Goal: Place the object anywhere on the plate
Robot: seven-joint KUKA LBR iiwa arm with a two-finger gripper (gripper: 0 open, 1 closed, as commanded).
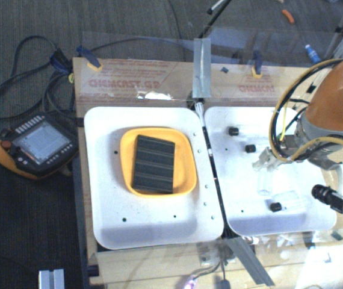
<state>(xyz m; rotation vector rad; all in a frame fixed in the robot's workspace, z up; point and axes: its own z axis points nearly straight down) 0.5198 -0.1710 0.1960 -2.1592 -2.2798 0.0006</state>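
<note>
At the right of the frame the gripper [266, 161] hangs over the right bin [292, 218], its pale fingers too blurred to tell whether they are parted or closed, while the dark ribbed object [154, 164] lies flat on the yellow plate [185, 161] in the left bin [102, 179].

A dark ribbed block [154, 164] lies on the yellow plate [186, 161] in the left bin [102, 179]

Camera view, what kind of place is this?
Probably a robotics lab or test cell: a grey-and-orange robot arm over two white bins, a handheld control pendant on carpet, and loose cables beside the bench.
</note>
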